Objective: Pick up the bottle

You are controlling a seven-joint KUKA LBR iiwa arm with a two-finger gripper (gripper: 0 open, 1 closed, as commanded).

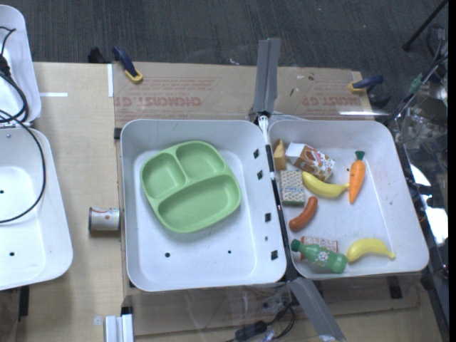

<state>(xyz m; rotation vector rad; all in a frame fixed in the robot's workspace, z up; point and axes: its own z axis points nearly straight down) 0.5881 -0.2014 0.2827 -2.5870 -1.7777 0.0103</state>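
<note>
Near edge, right bin (pixel 406 191): a small green plastic bottle (pixel 319 257) lies on its side at the bin's 7 o'clock corner, long axis roughly 9-to-3, cap toward 9 o'clock, red-and-white label facing up. Just beside it toward 3 o'clock, a curved yellow banana (pixel 370 249). Toward 12 o'clock from the bottle: a glossy red sausage (pixel 303 213), a second banana (pixel 324 185), a printed carton (pixel 292 187), an orange carrot (pixel 355 177) with a green top, a red-and-white box (pixel 314 161). Left bin (pixel 135 212): a smooth light-green divided plate (pixel 190 185), three compartments, rounded corners. Outside it at 9 o'clock, a small can (pixel 105 219) lies on the pale wooden desk (pixel 78 141). Farther back, brown cardboard (pixel 192 91) held by blue-and-yellow clamps (pixel 127 64); beyond, dark grey carpet (pixel 214 13). The end effector's state cannot be told.
</note>
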